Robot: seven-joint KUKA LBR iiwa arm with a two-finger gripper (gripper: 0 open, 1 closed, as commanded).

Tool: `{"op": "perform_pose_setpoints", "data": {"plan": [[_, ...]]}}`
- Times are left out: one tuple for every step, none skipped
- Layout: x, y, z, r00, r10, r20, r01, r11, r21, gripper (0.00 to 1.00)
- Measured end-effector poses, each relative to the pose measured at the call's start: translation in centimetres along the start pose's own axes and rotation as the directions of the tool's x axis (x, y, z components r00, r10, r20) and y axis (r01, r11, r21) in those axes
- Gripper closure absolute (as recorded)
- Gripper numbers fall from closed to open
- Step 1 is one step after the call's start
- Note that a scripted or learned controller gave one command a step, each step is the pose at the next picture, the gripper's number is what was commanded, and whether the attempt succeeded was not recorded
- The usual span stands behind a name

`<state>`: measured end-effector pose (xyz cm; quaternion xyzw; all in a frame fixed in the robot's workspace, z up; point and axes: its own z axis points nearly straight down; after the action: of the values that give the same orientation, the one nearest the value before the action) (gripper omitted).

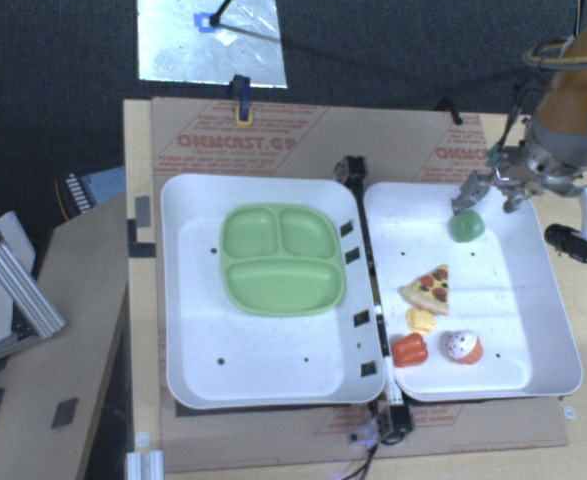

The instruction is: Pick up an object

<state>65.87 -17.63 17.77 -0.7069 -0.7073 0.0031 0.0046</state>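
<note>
Gripper (488, 190) over right bin (543, 298), green ball (466, 226) just below-left

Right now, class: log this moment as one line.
phase: approach | gripper: above round green ball, right white bin | grasp: none seen | green divided plate: left bin

In the right bin (533, 298), a green ball (466, 227) lies in the upper part, near the far wall. Below it, near the middle of the bin, lies a pizza slice (428, 288) flat, with a small yellow piece (421, 320) just under it. In the lower part, an orange-red pepper (409, 349) lies beside a round red-and-white object (462, 346), slightly apart.
</note>
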Motion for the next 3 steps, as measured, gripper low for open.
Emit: {"op": "perform_pose_setpoints", "data": {"plan": [[0.0, 0.3, -0.9, 1.0, -0.002, 0.003, 0.003, 1.0, -0.013, 0.0], [0.2, 0.8, 5.3, 1.0, -0.006, 0.002, 0.006, 1.0, -0.009, 0.0], [0.3, 0.9, 9.5, 1.0, -0.006, 0.003, 0.006, 1.0, -0.011, 0.0]]}}
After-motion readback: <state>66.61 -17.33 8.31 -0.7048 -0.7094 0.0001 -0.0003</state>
